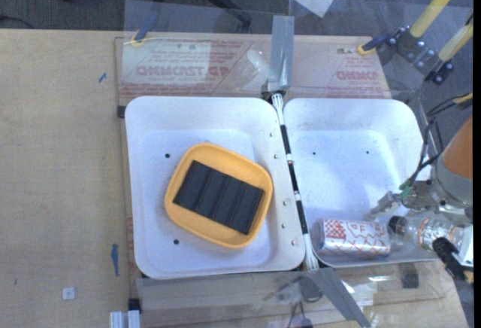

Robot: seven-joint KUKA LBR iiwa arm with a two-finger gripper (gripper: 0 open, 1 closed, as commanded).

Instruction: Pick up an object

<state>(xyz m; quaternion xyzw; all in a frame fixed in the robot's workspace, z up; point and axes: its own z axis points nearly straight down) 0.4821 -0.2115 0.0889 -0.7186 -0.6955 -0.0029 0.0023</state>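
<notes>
Hand over right bin, red-and-white can not yet gripped.
The hand (409,206) hovers at the right bin (353,131) edge — finger state cannot be told; the can (356,237) lies on its side against the near wall — likely to roll or jam there if pinched off-centre.

The arm (458,161) comes in from the right edge, its orange band showing just above a grey wrist section. It reaches down and leftward at the near right of the scene. The claw (402,208) hangs low at the wrist's end, a cluster of metal parts and thin cables, angled toward the left.
</notes>
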